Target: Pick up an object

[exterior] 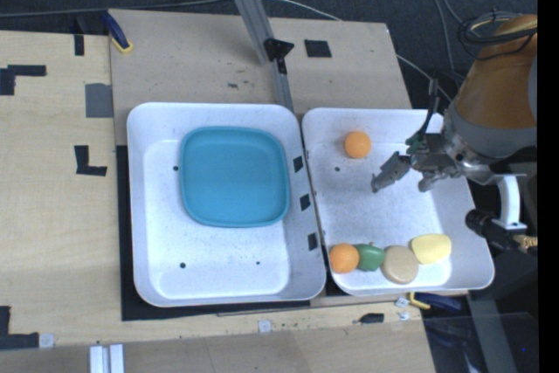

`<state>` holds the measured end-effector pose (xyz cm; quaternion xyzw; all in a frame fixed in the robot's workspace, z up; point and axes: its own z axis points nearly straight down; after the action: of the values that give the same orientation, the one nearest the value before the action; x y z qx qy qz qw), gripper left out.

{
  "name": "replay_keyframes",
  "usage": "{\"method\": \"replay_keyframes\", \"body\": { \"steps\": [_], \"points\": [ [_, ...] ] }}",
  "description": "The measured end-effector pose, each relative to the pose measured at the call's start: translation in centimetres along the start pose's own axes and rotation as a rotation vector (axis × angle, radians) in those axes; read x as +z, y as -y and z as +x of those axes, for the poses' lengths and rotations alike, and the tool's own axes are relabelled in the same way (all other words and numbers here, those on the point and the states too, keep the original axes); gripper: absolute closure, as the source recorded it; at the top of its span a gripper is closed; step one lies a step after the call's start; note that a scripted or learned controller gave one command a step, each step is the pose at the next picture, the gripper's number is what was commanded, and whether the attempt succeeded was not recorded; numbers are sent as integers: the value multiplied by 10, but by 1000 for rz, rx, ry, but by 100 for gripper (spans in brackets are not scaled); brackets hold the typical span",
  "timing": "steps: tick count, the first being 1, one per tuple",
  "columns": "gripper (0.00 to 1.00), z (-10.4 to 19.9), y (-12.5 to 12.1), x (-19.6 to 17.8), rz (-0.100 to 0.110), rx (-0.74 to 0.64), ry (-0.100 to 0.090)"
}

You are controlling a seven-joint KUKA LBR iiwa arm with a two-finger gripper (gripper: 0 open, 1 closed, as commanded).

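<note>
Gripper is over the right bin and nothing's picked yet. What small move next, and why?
Probably a short shift toward the round orange ball lying alone in the right white bin. The gripper hangs just beside it with nothing between its fingers, while the other items crowd the bin's near edge, which likely makes them harder to grasp.

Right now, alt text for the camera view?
The gripper hangs open above the right bin, holding nothing, beside an orange ball. Four small objects line that bin's near edge; the left bin holds a blue plate.

2 bins (148, 188), 1 blue plate (234, 176), 5 small objs (356, 145).
</note>
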<state>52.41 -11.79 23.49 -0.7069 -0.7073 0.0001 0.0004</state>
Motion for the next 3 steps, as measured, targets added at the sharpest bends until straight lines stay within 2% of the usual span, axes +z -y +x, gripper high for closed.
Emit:
{"method": "replay_keyframes", "body": {
  "steps": [2,3],
  "points": [
    [0,-10,15,111,5,1,0],
    [0,-10,15,146,-1,0,0]
  ]
}}
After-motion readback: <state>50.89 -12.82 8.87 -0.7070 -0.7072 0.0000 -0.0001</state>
